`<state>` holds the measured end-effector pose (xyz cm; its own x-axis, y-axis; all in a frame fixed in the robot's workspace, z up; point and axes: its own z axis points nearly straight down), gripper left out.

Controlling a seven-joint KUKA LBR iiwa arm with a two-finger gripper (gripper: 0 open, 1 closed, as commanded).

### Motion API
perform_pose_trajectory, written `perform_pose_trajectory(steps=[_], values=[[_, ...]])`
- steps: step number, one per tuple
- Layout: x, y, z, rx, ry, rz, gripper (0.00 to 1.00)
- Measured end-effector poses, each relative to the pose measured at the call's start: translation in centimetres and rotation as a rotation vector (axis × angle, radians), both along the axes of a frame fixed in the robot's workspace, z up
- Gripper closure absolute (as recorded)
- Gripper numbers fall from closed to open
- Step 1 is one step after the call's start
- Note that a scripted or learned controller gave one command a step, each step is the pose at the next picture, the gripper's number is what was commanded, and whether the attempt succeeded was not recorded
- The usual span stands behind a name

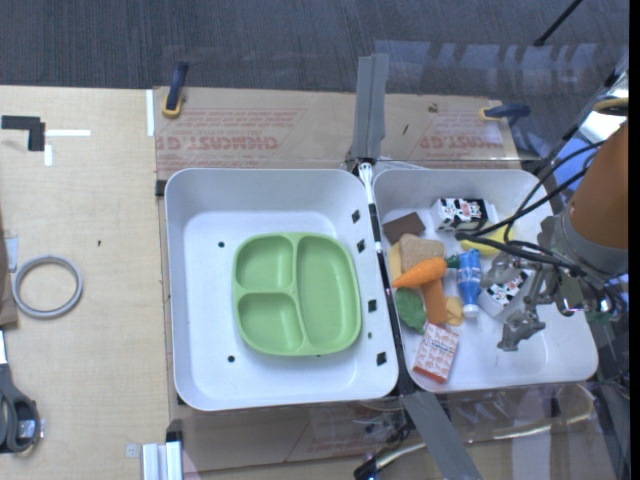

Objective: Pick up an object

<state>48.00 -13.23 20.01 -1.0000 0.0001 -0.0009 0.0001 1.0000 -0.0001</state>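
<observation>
Inside left bin (190, 298) (white): green plate (297, 294)

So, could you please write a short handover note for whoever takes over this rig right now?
Gripper: low over the right white bin, near its right side, nothing visibly between its fingers; open or shut can't be told.
Things: the orange toy carrot, blue-capped small bottle, red-and-white packet and black-and-white cow-print box lie in the right bin. The green three-compartment plastic tray sits in the left white bin.
Done: no pick visible.
Left: grasp and lift one object.
</observation>
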Motion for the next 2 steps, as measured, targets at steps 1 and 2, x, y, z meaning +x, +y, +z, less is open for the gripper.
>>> perform_pose_trajectory(steps=[1,2], values=[[5.1,-0.6,-9.0,0.002,-0.02,-0.451,0.0],[11.2,2.8,-10.7,0.0,-0.003,-0.651,0.0]])
